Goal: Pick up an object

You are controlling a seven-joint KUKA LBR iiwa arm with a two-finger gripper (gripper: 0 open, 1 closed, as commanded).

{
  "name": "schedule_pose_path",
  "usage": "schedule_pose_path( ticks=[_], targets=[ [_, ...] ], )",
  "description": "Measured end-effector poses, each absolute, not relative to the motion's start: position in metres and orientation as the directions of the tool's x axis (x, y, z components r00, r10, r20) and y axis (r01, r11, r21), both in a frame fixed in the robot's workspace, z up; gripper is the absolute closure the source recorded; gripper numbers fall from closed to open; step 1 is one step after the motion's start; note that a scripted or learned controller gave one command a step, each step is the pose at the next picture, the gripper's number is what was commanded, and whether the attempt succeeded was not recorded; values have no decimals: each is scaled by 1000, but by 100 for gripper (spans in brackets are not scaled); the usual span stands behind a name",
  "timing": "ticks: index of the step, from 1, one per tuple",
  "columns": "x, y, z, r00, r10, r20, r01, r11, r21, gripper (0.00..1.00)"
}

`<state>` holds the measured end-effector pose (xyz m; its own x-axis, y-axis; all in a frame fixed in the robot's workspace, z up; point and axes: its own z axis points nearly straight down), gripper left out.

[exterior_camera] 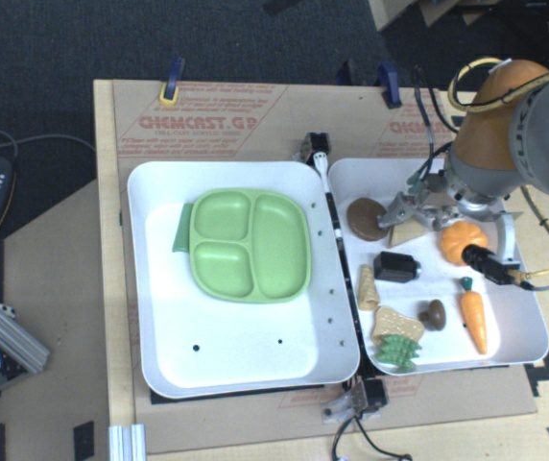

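Bins sit side by side on the bench: the left bin (159, 353) carries a green divided plate (250, 245), and the right bin (529, 339) carries the clutter I have to choose from. From my seat the pick looks not yet done, since I see nothing lifted clear. I see the arm (505, 128) reaching in from the right, bent down over the right bin's far end, with the gripper (418, 209) low among the items, near a brown round piece (364, 217) and an orange fruit (462, 240). Whether it is spread or closed, I cannot tell. A carrot (475, 320), a black block (395, 266) and a green toy (398, 352) lie untouched nearer me.
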<state>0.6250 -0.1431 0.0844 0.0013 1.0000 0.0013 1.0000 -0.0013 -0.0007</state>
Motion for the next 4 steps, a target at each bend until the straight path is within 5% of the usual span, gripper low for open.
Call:
schedule_pose_path(
  ticks=[1,3,4],
  targets=[
    [628,-143,100,0,1000,-1,1000,0,11,100],
    [632,-127,222,-2,1000,-2,1000,2,10,100],
    [633,-127,225,-1,1000,-1,1000,1,4,100]
  ],
)
